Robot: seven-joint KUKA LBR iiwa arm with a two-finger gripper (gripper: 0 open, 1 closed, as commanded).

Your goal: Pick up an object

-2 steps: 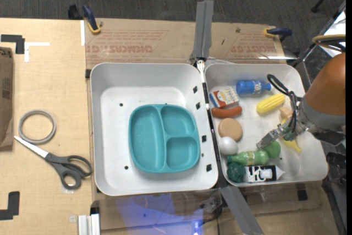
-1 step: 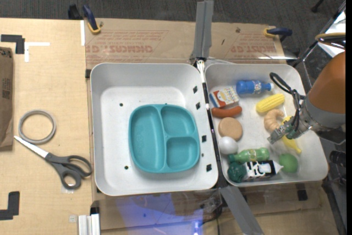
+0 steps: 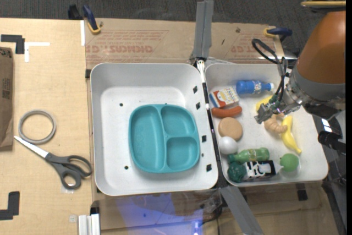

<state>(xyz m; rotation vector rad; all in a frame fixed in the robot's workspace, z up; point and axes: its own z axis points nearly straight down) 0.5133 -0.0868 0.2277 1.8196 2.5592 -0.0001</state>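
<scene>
Gripper (image 3: 268, 111) of mine: in the right bin (image 3: 308, 173), near its right edge, just beside the banana (image 3: 290, 135). Grip state: cannot tell. Left bin (image 3: 104, 118): teal tray (image 3: 164, 138).

Crowded right bin (image 3: 311, 172); open left-bin floor (image 3: 110, 118)

Red lettering runs upside down along the cardboard sheet (image 3: 144, 44) at twelve o'clock; it cannot be read with certainty. Labels on the bottles are too small to read.
</scene>
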